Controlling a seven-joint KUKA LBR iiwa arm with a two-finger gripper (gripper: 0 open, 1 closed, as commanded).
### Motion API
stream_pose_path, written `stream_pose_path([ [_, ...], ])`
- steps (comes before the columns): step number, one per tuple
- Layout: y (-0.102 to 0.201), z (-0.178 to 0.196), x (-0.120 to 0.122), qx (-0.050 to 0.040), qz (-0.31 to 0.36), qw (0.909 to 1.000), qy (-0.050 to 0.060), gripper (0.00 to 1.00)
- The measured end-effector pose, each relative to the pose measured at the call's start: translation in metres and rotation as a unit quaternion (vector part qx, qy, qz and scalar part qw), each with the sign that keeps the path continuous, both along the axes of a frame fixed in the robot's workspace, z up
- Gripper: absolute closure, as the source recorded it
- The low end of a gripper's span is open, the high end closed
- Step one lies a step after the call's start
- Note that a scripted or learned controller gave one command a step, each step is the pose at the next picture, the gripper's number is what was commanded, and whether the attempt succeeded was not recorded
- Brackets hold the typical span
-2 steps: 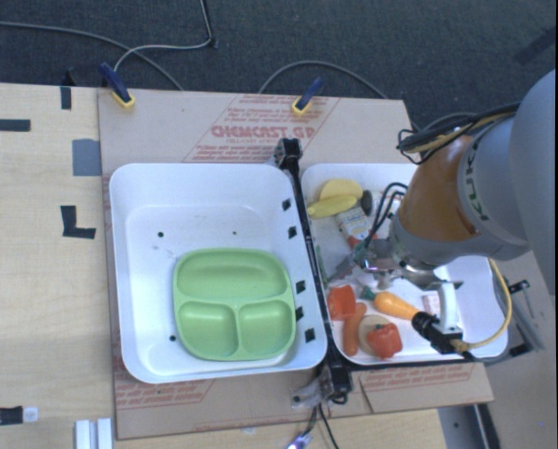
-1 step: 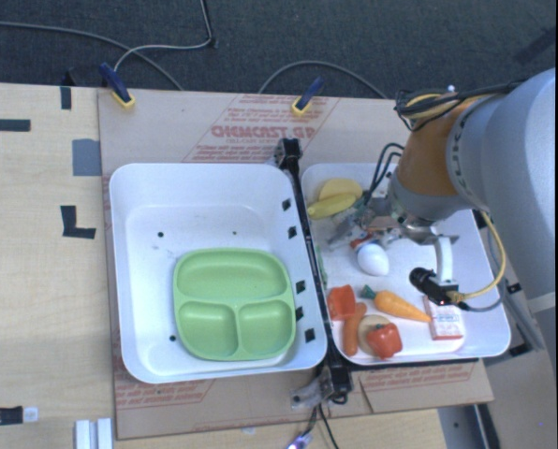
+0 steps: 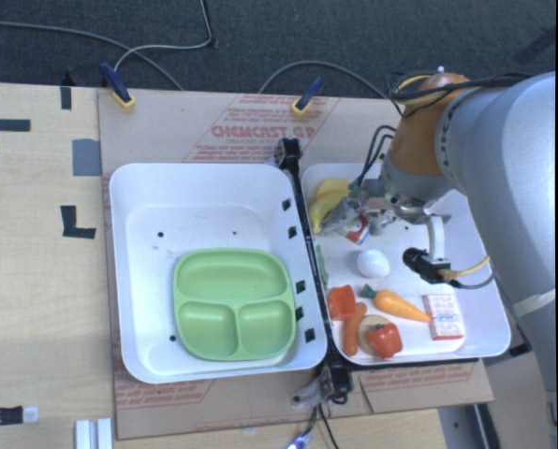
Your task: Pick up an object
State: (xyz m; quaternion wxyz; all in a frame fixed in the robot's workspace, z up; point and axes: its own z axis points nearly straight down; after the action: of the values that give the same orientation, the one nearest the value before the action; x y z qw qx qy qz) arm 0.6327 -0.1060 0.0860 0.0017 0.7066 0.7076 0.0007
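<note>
You are looking down on a tabletop (image 3: 36,185) with two white bins side by side. The left bin (image 3: 129,251), centre frame, holds a green divided plate (image 3: 232,302). The right bin (image 3: 490,330) holds a yellow banana (image 3: 328,199) at its upper left, a white egg (image 3: 373,264) in the middle, and along its lower edge a carrot (image 3: 401,305), a small box (image 3: 444,316), and red and orange vegetables (image 3: 365,325). Your tool (image 3: 359,218) sits low in the right bin just beside the banana; whether it is open or closed you cannot tell.
</note>
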Motion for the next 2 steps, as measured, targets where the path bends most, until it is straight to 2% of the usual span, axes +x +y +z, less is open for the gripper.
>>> stream_pose_path([
  [1,-0.002,0.007,-0.004,0.0002,0.000,0.9999,0.010,1.00],
  [2,0.060,0.099,-0.022,0.0009,0.001,1.0000,0.002,1.00],
])
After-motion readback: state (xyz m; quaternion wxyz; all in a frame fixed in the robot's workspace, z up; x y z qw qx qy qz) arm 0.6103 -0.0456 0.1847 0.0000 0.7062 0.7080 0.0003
